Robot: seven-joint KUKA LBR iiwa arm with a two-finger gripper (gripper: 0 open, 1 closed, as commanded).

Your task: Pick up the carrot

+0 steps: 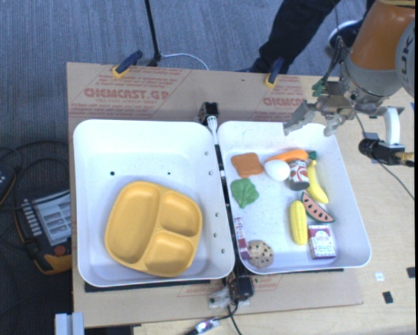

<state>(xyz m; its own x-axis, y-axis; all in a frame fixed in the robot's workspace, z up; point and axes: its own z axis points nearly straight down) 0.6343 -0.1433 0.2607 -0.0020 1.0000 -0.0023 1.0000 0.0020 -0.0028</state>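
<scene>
Above the far edge of the right bin [348, 187], the gripper [312, 122] hangs with its two fingers spread wide and nothing between them. The carrot [291, 155] lies just below it, near the bin's far edge, crowded on several sides: a white egg [277, 169] touches its near side, a slice of toast [247, 164] sits toward the bin's left edge, and a banana [315, 181] and a dark item beside the egg press close on the right. The likeliest failure is a finger landing on the egg or the banana rather than straddling the carrot, so the claw closes on the wrong thing or knocks the carrot aside; the carrot's tapered, rounded body could also slip out as the fingers shut, and the bin wall nearby leaves little room for the far finger. Red lettering on the brown board [125, 93] under the bins reads roughly "CHEMCAST GP", repeated partly hidden at the far right corner. A small red packet [322, 243] near the bin's near right corner bears printing too small to read.
</scene>
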